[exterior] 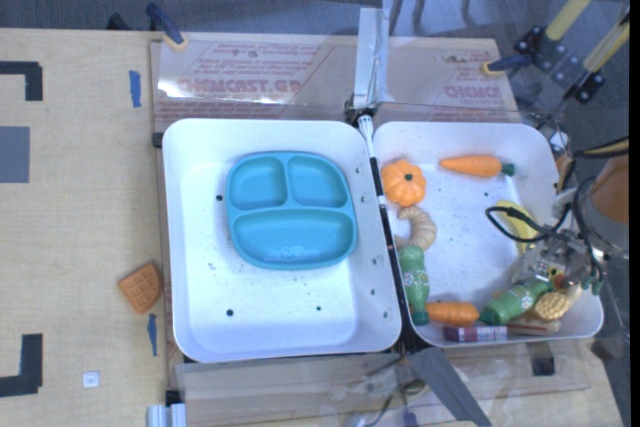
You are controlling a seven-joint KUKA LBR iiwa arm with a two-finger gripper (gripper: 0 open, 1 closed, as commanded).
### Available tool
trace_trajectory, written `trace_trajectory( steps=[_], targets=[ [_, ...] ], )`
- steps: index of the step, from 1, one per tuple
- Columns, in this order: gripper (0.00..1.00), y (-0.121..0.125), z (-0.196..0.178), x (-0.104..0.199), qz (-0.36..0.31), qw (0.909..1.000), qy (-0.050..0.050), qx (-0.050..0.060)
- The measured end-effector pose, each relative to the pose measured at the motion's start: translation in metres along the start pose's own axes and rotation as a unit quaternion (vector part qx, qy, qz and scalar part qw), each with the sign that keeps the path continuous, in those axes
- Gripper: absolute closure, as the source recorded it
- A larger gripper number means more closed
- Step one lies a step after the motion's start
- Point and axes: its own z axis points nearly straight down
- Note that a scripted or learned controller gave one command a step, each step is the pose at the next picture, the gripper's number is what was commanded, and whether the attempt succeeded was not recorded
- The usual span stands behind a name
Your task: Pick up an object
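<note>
**Pick not done yet, gripper's down in the right bin**

From my seat: the left bin (pixel 190 315) has just the blue divided plate (pixel 291 210). The right bin (pixel 480 137) has all the toy food: pumpkin (pixel 403 183), two carrots, a green bottle (pixel 520 299) down in the near right corner. The gripper (pixel 556 267) sits low right over that corner pile. Nothing's lifted as far as I see, so the grab and lift are left, I'd say.
</note>
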Motion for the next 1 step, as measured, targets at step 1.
trace_trajectory(
  steps=[1],
  targets=[
    [0.00,0.0145,0.0008,-0.0317,0.014,0.9999,0.001,0.001]
  ],
)
